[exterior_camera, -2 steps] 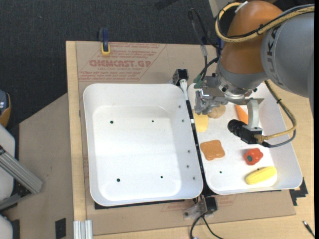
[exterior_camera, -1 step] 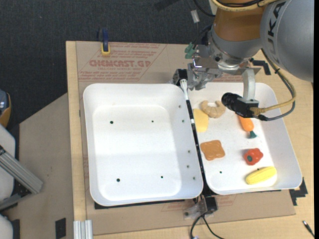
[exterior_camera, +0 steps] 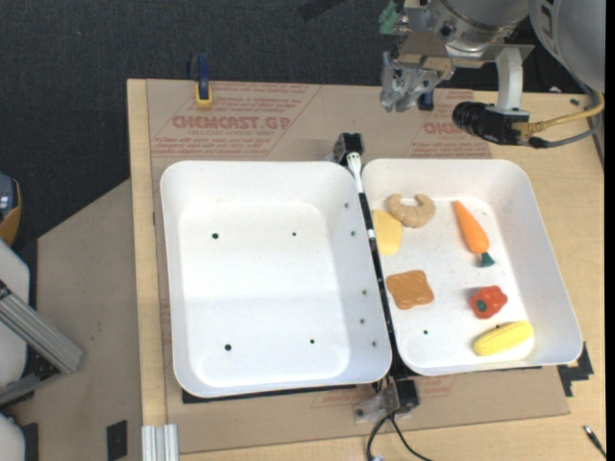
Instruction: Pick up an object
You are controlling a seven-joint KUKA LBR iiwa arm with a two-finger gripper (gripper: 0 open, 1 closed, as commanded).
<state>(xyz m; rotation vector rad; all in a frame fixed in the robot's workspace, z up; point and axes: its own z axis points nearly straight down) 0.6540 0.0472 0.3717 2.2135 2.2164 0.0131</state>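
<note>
Across the worktop (exterior_camera: 144,257), the right bin (exterior_camera: 548,248) holds every pickable toy. Above its far rim hangs the pincer (exterior_camera: 407,92); whether open, I cannot tell. Best descend on the well-isolated carrot (exterior_camera: 470,226), fingers straddling its narrow width.

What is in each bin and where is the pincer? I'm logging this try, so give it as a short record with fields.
left bin: holds no objects
right bin: six toy foods
top row: croissant, carrot
by divider: yellow wedge, brown toast
lower right: red pepper, corn
pincer: raised beyond the right bin's far edge, nothing seen between its fingers
</note>
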